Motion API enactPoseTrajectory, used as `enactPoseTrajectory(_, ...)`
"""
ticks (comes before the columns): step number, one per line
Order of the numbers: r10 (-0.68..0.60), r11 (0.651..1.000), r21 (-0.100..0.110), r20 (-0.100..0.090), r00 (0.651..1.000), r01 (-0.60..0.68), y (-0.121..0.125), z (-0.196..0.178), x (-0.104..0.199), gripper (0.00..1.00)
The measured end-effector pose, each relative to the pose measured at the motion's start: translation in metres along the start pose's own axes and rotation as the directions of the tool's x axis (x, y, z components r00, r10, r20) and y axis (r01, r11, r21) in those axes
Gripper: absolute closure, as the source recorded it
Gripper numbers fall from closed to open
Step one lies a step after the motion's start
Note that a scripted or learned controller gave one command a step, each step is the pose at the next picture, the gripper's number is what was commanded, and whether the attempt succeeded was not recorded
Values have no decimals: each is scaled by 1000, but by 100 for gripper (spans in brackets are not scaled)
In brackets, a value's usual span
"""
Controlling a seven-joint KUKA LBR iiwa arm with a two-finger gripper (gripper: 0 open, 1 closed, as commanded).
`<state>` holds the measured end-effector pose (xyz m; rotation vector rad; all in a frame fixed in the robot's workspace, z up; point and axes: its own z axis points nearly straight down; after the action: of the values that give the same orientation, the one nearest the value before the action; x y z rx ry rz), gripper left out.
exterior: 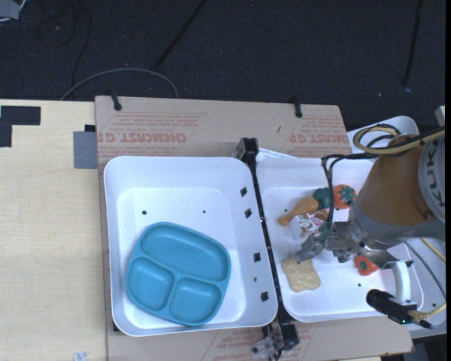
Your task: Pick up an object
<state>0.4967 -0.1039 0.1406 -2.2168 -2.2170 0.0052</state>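
Note:
The right bin holds several small objects. An orange carrot-like piece lies near the bin's middle, with a green and teal toy just right of it. A white item with red marks sits below the carrot piece. A flat tan piece lies toward the front, and a red object peeks out beside the arm. My gripper is low in the bin between the white item and the tan piece. Nothing shows as held.
The left bin holds a blue divided plate. The grey and orange arm covers the right part of the right bin. A black divider runs between the bins. Wooden bench surface lies to the left.

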Motion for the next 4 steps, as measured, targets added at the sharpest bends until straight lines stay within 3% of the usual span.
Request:
enactPoseTrajectory(1,1,1000,-4,0,1000,-1,1,51,1,0)
enactPoseTrajectory(2,6,1000,-9,1,1000,-6,2,38,-1,100)
enactPoseTrajectory(4,-1,1000,-7,2,1000,1,16,-78,-8,100)
